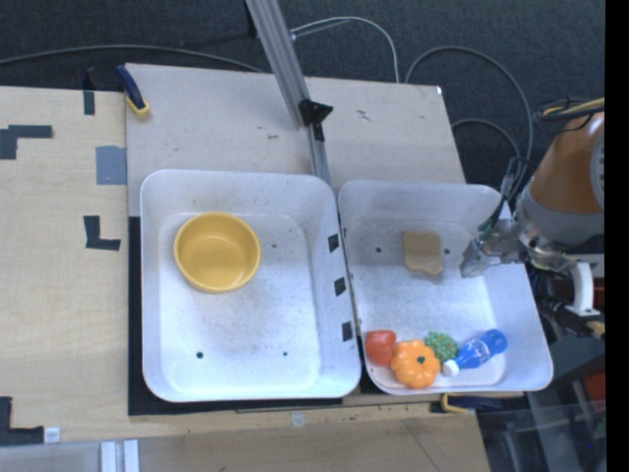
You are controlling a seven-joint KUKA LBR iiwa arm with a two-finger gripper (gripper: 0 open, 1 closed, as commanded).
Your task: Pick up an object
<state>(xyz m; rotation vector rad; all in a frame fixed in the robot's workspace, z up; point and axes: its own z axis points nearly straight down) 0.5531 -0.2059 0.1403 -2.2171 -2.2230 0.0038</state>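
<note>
- From the camera above the bench I count two white bins side by side: the left bin and the right bin.
- The left bin has one thing in it, a yellow bowl, upright in its upper left part.
- The right bin has five things. One tan sponge lies alone in the upper middle.
- The other four crowd the near edge of that bin: one red tomato, one orange pumpkin just beside it, one green piece touching the pumpkin, and one blue bottle lying tilted to the right of them.
- My gripper sits at the right bin's right side, just beside the sponge and apart from it.
- My fingers are too small and dim here: I cannot tell how far they are open, and I see nothing between them.
</note>
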